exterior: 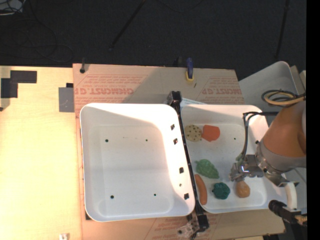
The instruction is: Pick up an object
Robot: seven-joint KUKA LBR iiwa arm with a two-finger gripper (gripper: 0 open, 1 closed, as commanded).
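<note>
Over right bin (226, 110): gripper (243, 172) hovers, finger state impossible to tell.
Nearest object: tan lump (243, 189), just below gripper.

Two white bins side by side on brown cardboard sheet (150, 81). Left bin (95, 134) bare. Right bin (227, 111) holds speckled cookie (193, 132) touching orange-red piece (211, 133), green leafy item (207, 168), hot dog (201, 189) along left wall, dark teal lump (221, 190), tan-orange lump (243, 189). Arm (285, 139) enters from right; gripper (243, 171) sits low over bin, just above tan-orange lump. Blue clamp (189, 69) at cardboard's far edge.
</note>
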